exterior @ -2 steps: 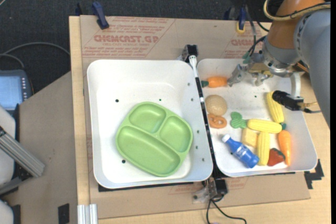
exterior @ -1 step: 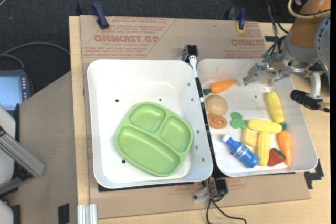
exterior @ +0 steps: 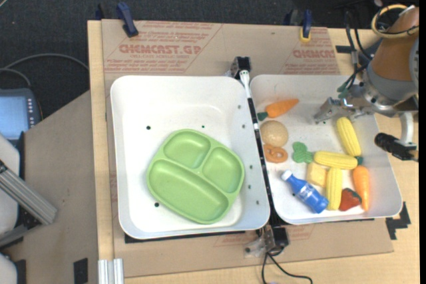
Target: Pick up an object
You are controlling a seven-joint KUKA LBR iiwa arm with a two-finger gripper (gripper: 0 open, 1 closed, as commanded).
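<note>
While the arm point(exterior: 393, 56) reaches in from the right, the claw point(exterior: 336, 108) hangs over the right bin point(exterior: 293, 86), above its bare upper floor. Whether it is spread or pressed together cannot be told; nothing shows in its grip. Just below it lies a corn cob point(exterior: 348, 136). A carrot point(exterior: 281, 107) lies to its left. The left bin point(exterior: 133, 116) holds a green tray point(exterior: 195, 175).
</note>
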